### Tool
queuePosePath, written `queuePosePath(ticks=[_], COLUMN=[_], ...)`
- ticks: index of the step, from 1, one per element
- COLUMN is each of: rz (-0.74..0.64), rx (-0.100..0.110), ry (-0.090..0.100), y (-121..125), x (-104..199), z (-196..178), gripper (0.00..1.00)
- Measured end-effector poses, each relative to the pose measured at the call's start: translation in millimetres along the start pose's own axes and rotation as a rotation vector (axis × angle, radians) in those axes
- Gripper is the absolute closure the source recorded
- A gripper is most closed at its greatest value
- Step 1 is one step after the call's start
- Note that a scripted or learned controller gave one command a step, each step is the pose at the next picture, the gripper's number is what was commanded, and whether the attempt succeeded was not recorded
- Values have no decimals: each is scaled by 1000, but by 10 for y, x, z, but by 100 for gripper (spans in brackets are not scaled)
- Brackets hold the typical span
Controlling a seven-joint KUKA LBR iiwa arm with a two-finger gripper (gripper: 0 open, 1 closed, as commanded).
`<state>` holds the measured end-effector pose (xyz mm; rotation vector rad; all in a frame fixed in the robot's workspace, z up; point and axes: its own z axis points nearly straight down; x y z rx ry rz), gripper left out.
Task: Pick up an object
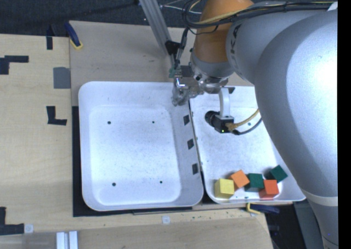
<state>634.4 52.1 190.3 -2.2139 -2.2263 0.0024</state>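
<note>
While the grey arm (296, 78) reaches in from three o'clock, its hand (181, 91) sits at the twelve o'clock end of the ridge between the two bins (whether it is open or closed, I cannot tell). Nothing shows in its grip. Five blocks cluster at the six o'clock end of the right bin (241, 149): yellow (224, 187), orange (239, 178), dark green (255, 180), red (270, 187), and another green (278, 174). To the left lies the left bin (131, 143) on the worktop (33, 149).
</note>
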Motion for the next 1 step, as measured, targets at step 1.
queuePosePath(ticks=[1], rz=[0], rx=[1], ry=[0], y=[-122], x=[460], z=[-12], gripper=[100])
